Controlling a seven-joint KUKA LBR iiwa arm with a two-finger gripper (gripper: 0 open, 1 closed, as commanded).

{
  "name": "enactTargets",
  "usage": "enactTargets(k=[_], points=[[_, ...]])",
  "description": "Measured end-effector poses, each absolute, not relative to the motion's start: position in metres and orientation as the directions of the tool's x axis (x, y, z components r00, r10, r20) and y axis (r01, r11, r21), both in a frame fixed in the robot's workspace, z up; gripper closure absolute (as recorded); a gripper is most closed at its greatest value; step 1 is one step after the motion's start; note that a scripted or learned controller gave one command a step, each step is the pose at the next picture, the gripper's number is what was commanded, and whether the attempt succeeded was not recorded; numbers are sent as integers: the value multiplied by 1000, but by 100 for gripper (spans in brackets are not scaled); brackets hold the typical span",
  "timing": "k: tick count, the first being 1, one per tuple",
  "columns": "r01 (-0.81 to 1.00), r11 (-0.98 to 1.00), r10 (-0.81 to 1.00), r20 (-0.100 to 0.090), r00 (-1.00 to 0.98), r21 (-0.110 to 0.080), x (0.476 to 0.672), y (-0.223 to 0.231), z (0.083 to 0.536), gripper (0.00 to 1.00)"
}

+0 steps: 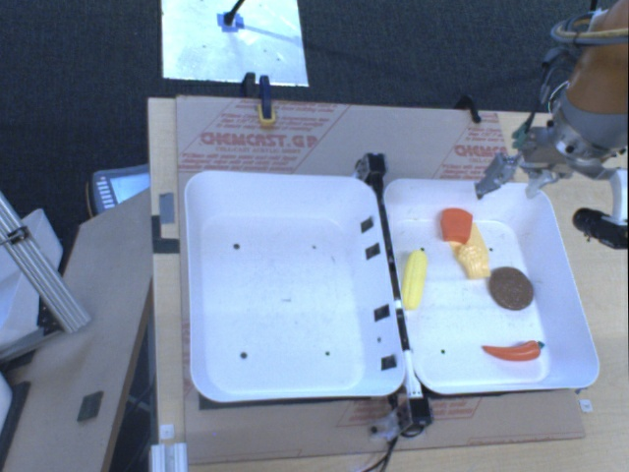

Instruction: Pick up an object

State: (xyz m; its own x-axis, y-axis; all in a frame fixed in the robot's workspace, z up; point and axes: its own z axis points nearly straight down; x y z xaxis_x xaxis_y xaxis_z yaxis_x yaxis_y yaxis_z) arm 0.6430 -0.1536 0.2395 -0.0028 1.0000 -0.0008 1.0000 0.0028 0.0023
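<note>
The right bin (565,264) holds several things: an orange-red block (455,224), a pale yellow lump (474,257) touching it, a yellow corn cob (415,278) near the left wall, a brown disc (511,288) and a red chili pepper (511,351) near the front. My gripper (514,180) hangs above the bin's back right corner, open, with its two fingers spread and nothing between them. It is up and to the right of the orange-red block, apart from every object.
The left bin (211,264) lies beside the right one, joined by black clips (378,254) along the shared wall. Both rest on a cardboard sheet (295,136). A shiny plate (233,26) lies behind the bench.
</note>
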Motion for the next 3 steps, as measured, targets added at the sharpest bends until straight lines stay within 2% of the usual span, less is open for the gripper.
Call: enactTargets(k=[1,2,3], points=[[1000,0,1000,-5,0,10,670,-196,299,0],[1000,1,1000,-3,-1,8,669,-207,347,0],[1000,8,1000,-3,-8,13,670,-178,433,0]])
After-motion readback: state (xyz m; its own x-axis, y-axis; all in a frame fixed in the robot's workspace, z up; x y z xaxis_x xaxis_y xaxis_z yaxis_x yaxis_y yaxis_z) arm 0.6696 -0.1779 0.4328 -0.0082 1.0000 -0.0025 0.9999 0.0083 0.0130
